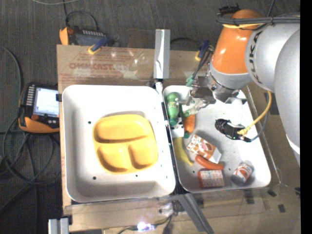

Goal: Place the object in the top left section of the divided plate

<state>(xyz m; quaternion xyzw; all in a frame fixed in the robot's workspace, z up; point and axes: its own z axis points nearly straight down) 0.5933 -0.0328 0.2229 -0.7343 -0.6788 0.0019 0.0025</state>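
A yellow divided plate (pixel 126 142) lies in the left white bin (pixel 73 130), with one long section at its top and two smaller ones below. My gripper (pixel 189 106) hangs over the upper left part of the right bin (pixel 261 155). It is just above an orange carrot (pixel 189 124) and right beside a green bottle (pixel 171 106). I cannot see anything held in it. The arm's orange band and grey body fill the upper right.
The right bin also holds a yellow banana (pixel 181 153), a white and orange carton (pixel 203 147), a red sausage (pixel 210 163), a red-labelled packet (pixel 210 179) and a small can (pixel 242 172). A metal bar (pixel 161 57) stands behind the bins.
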